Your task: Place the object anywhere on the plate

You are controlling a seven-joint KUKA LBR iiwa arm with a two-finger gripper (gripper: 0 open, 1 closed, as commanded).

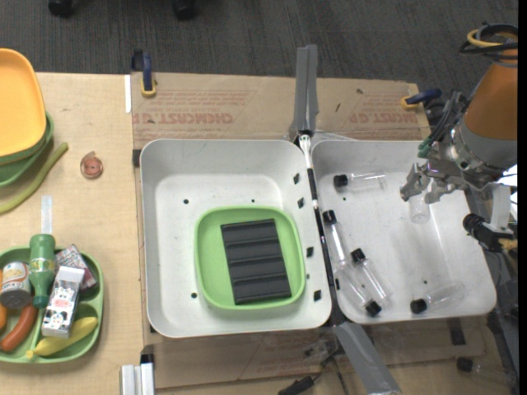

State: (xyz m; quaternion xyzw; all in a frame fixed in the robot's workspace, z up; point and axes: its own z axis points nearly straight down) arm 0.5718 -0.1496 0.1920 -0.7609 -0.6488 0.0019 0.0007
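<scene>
A green square plate [211,245] lies in the left white bin [165,220]. A black ridged block [255,260] rests flat on the middle of the plate. Several clear vials with black caps lie in the right bin [473,290]: one at the back [360,180], one along the left wall [334,235], one at the front [366,276] and one at the front right [438,296]. My gripper [425,186] hangs over the right bin's back right part, far from the plate. A faint clear vial [419,210] shows just under it; whether it is gripped is unclear.
Stacked orange and green bowls [16,113] sit at the far left of the bench. A green tray [82,336] with toy food and a bottle stands at the lower left. A small pink disc [92,166] lies on the bench. Blue and yellow clamps [144,76] hold the cardboard at the back.
</scene>
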